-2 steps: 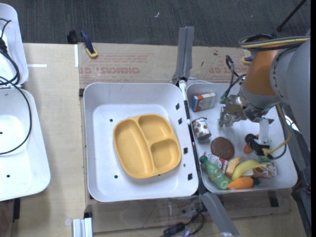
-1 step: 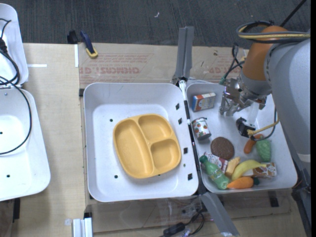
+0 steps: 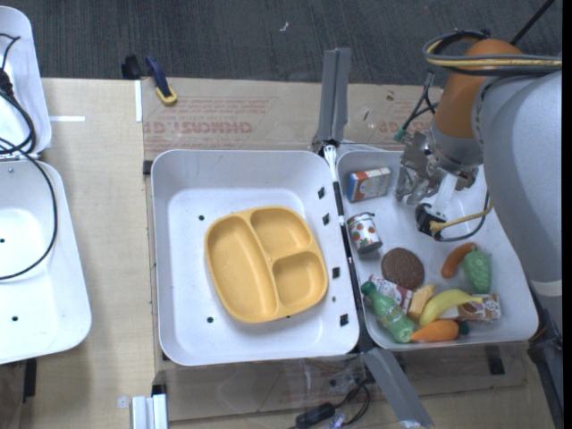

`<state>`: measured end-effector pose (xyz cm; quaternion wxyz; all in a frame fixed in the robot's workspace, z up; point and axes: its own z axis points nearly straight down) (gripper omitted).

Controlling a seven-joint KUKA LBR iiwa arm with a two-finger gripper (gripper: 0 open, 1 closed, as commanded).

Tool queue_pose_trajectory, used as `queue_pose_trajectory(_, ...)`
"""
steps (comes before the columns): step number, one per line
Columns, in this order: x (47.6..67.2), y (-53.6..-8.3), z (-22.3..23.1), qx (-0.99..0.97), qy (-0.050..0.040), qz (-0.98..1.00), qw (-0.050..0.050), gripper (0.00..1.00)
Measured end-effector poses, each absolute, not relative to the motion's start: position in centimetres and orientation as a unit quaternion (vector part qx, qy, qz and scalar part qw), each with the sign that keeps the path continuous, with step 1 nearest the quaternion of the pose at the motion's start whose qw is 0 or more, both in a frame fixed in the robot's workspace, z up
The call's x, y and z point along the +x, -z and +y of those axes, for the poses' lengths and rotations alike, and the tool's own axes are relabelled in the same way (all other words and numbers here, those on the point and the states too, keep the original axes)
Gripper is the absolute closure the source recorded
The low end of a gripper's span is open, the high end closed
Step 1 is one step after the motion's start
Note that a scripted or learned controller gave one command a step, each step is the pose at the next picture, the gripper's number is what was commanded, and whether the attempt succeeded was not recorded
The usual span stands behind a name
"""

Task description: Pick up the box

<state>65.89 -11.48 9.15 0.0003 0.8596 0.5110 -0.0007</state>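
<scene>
Overhead, the bench [image 3: 89,105] is a pale wooden board, matte and flat, with a printed cardboard sheet laid across its far part. Two shallow white bins sit on it side by side, smooth moulded plastic with rounded corners. The left bin [image 3: 179,239] holds a yellow tray [image 3: 265,264], glossy, with three rounded compartments, lying at a slight angle near the middle.

The right bin [image 3: 514,266] is partly covered by the arm [image 3: 527,150], a bulky smooth grey shell with an orange band above the wrist and yellow and black cables looped about it. The gripper [image 3: 420,189] hangs over the far part of this bin, pointing down; whether its fingers are wide or narrow cannot be told from this angle, and nothing is seen between them.

The box [image 3: 370,184], a small carton with a red and blue print and a white face, lies in the far left corner of the right bin, just left of the gripper and apart from it. A small can [image 3: 364,233] with a red-and-white label lies near of the box, by the bin's left wall. A round brown cookie [image 3: 403,267] lies beyond it to the right. Toward the near edge a heap of toy food crowds together: a green bottle [image 3: 388,312], a yellow banana [image 3: 444,304], an orange carrot [image 3: 436,331], and a knobbly green vegetable [image 3: 477,271] to the right.
</scene>
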Motion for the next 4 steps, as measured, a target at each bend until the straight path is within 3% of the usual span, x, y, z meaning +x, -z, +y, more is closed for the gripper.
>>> queue_pose_trajectory(1,65.9,-19.4,-13.4,0.879,0.0012,0.477,0.000,0.00)
queue_pose_trajectory(2,64.8,-9.0,-11.3,0.934,0.0019,0.358,0.000,0.00)
queue_pose_trajectory(3,64.8,-9.8,-11.3,0.933,0.0041,0.361,0.000,1.00)
queue_pose_trajectory(4,61.3,-16.0,-13.1,0.942,0.0021,0.335,-0.001,1.00)
